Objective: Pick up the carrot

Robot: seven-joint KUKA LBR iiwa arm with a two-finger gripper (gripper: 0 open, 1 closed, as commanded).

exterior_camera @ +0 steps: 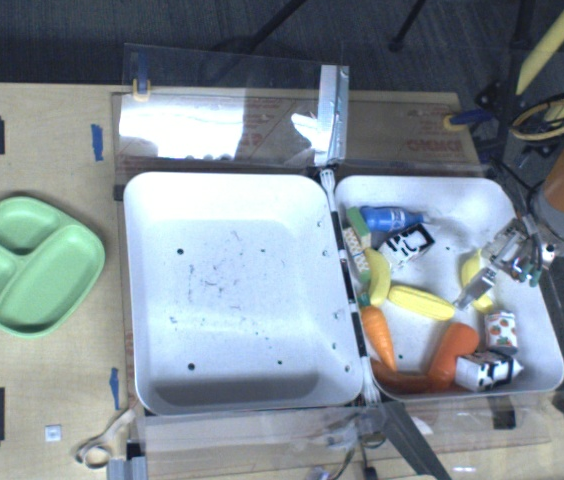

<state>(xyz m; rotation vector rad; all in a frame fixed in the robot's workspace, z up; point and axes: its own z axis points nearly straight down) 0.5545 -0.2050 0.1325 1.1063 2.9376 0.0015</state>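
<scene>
Wood bench (42, 118) w/ two white bins (227, 268) — dark floor behind

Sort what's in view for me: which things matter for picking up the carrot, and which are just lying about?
Belongs to the job:
carrot, at the right bin's left wall
end effector, over the right bin

Just lying about:
banana
blue bottle
orange toy
left bin
green divided plate on the bench
</scene>
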